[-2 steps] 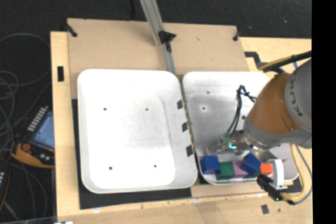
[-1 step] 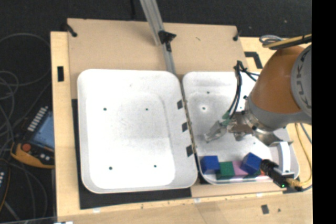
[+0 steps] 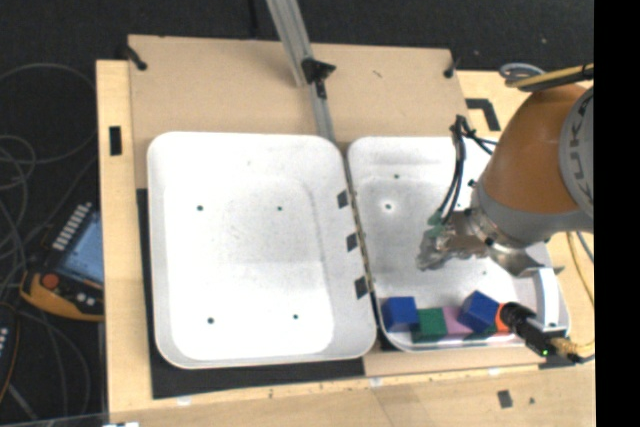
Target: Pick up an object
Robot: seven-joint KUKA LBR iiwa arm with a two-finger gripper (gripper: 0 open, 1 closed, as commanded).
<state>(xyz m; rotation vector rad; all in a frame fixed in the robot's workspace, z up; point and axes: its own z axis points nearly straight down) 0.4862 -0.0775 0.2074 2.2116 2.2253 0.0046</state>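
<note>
Your gripper (image 3: 434,251) hangs over the middle of the right bin (image 3: 400,160), at the end of the arm (image 3: 535,165), and from this slant you cannot tell whether it is apart or together; nothing is seen held in it. What you can pick lies beyond it toward the bin's near wall, in a row: a blue block (image 3: 400,311) down and slightly left of the tool, a green block (image 3: 431,323) just beside that and almost straight below the tool, a pink piece (image 3: 457,321) next along, and a second blue block (image 3: 479,308) down and to the tool's right. They look like small, hard, plain-coloured toy blocks, so judge them light, stiff and not fragile, though smooth faces may slip if you catch a corner. Take one across two flat, opposite sides. The first blue block looks the best candidate, since its left side stands free; the green and pink ones sit close together and against the wall, leaving little room to close around them. The pink one's shape is too small to make out. Both bins are shallow, white and matt with rounded corners, and the left bin (image 3: 250,235) lies well off to the tool's left.
</note>
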